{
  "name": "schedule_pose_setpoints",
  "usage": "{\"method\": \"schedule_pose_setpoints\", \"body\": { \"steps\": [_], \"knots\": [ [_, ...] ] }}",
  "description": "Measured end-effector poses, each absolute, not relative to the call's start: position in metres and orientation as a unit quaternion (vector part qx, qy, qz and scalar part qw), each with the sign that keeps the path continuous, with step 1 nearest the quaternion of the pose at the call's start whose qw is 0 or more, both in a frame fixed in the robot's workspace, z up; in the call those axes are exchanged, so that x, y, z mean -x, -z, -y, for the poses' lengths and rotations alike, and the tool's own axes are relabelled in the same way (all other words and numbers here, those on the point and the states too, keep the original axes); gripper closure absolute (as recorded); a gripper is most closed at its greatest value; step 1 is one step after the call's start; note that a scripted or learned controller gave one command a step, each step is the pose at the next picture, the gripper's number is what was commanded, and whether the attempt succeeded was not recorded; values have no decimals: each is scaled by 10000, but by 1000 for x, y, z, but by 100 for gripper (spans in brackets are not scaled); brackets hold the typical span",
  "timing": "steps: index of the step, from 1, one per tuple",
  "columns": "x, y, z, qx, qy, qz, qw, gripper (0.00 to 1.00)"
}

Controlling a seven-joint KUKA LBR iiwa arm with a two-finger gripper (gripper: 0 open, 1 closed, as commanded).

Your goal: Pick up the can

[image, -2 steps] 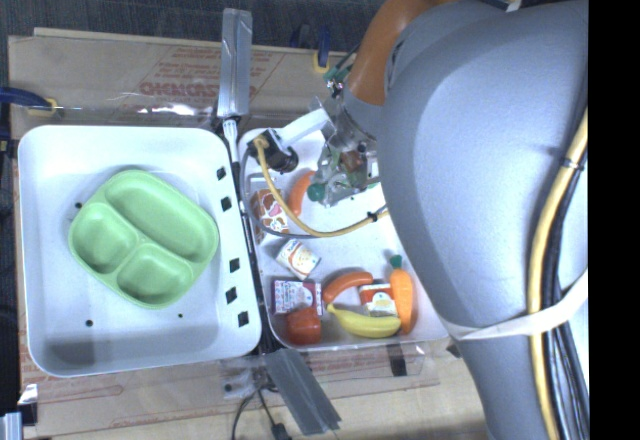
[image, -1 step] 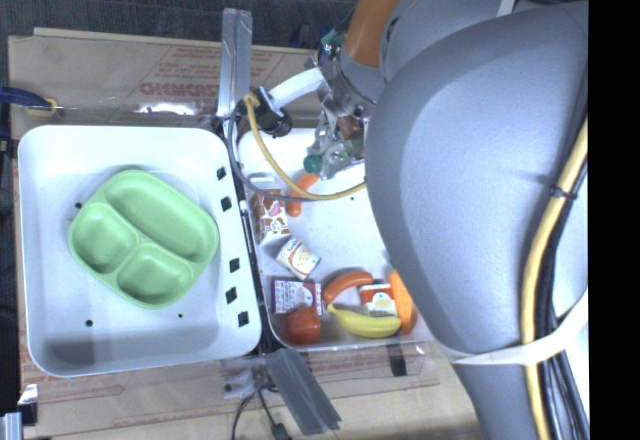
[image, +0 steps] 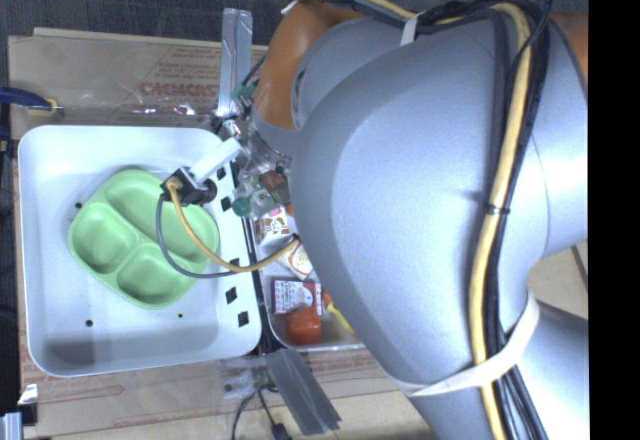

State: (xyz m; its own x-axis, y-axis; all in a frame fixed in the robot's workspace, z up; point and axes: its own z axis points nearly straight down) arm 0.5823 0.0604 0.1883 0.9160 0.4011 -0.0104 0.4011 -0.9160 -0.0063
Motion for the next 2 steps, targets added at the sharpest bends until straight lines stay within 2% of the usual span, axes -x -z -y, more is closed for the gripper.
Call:
{"method": "schedule_pose_setpoints", "body": {
  "steps": [1, 2],
  "knots": [
    [-481, -264, -101, 9531, -35, 3028, 9, 100],
    [-481, -264, -101, 9531, -35, 3026, 8, 0]
  ]
}}
